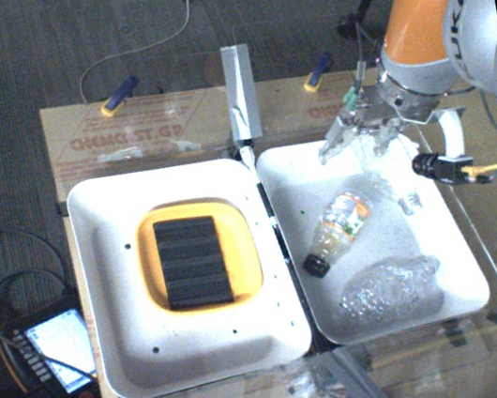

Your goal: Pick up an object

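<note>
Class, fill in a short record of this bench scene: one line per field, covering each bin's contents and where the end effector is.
left bin: yellow tray with a black ribbed insert
right bin: bottle lying on its side, dark cap toward the left bin; crumpled clear plastic nearer the front
end effector: over the right bin's back edge, nothing visible between its fingers
bottle and plastic: apart

End effector (pixel 363 137) low — fingers spread, empty.
</note>
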{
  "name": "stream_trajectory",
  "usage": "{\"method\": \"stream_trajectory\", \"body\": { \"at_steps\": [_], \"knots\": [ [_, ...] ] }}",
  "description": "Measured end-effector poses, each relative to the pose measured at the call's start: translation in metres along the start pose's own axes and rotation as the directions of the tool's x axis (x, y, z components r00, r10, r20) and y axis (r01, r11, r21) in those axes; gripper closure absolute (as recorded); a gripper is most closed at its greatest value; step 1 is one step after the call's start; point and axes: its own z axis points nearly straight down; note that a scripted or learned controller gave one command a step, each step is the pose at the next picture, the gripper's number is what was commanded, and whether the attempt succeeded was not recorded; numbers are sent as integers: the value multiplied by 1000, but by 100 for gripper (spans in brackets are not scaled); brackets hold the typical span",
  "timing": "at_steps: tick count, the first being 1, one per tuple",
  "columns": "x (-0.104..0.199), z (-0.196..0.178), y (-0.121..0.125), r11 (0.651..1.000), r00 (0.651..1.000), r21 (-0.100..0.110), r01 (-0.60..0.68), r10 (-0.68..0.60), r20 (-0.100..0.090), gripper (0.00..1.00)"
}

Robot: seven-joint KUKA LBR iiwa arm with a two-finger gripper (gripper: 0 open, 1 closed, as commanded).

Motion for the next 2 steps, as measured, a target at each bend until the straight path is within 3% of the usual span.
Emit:
{"method": "stream_trajectory", "body": {
  "at_steps": [1,2],
  "knots": [
    [-26,120,-9,1000,1000,-2,-17,18,0,0],
    [-28,125,-50,989,991,-49,136,-135,18,0]
  ]
}}
